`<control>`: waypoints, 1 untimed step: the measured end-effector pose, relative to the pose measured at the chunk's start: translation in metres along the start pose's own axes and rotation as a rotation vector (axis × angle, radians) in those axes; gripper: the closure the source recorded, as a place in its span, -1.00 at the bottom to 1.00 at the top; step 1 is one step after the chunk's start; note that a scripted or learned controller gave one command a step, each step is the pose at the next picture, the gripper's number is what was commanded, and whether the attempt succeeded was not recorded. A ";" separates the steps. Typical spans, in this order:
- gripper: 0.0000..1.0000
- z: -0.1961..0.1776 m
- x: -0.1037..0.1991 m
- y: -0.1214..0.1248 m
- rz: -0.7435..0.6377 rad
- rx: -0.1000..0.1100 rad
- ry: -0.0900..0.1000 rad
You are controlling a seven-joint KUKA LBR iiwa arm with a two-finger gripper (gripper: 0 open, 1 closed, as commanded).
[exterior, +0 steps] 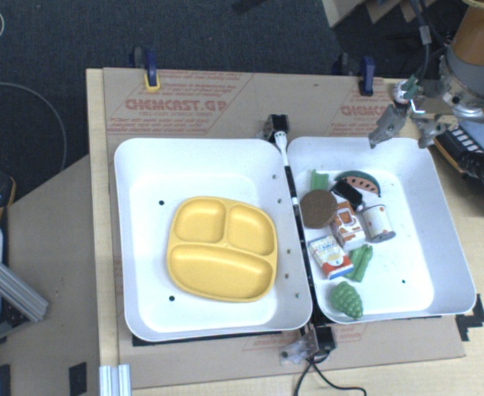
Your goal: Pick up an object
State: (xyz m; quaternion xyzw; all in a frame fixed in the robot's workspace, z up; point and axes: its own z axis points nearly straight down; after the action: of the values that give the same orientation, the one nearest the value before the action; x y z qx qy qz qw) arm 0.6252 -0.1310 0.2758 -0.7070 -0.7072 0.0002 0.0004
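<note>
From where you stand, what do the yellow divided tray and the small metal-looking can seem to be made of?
The yellow three-compartment tray looks like moulded plastic: even colour, rounded edges, soft sheen. The small silver can in the right white bin seems metal or metallic-coated plastic, going by its grey shine; it is too small to tell which.
</note>
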 end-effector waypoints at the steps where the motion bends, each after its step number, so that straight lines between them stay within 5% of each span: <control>1: -1.00 -0.112 0.045 -0.035 -0.005 -0.015 -0.001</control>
State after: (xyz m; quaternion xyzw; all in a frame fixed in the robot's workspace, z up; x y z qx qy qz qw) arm 0.5899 -0.0865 0.3882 -0.7052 -0.7090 -0.0049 -0.0052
